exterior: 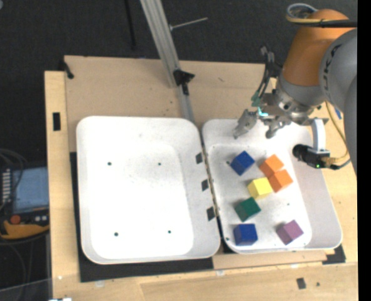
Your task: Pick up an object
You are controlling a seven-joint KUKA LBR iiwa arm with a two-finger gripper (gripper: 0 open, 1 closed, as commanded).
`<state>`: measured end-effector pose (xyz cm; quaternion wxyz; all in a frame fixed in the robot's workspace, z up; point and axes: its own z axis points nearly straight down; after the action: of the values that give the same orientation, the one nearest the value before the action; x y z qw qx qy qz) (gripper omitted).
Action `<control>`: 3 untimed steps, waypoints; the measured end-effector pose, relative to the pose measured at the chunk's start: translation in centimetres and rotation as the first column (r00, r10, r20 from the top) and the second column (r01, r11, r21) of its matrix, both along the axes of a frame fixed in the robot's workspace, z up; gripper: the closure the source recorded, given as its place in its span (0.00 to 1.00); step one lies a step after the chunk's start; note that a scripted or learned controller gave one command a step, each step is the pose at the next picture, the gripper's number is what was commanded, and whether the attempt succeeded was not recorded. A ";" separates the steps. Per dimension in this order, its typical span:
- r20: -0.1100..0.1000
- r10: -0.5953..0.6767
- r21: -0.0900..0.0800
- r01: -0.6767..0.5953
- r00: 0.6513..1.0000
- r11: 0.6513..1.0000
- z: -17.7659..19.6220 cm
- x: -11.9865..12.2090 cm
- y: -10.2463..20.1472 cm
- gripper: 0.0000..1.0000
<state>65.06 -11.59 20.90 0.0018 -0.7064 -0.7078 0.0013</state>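
The arm point(314, 55) reaches in from the right, wrist pointing down, its gripper point(258, 128) hanging over the right bin's point(320, 215) far edge with fingers spread and clamping nothing. Below it lie six cubes: two blue, nearest one point(241, 162), and one orange, yellow, green, purple.

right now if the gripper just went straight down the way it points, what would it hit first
Probably the bare floor of the right bin near its far edge. The gripper, fingers spread, hangs just beyond the blue cube and orange cube; depth is unclear, so it might clip either.
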 end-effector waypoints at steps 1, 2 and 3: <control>0.005 0.001 -0.002 -0.001 1.000 1.000 0.3 0.1 0.0 0.00; 0.001 -0.002 -0.003 0.002 1.000 1.000 -3.9 0.4 -0.4 0.00; -0.001 -0.004 -0.002 0.004 1.000 1.000 -10.2 0.1 -0.8 0.00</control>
<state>65.14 -12.36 10.68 0.0013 -0.7079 -0.7063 0.0025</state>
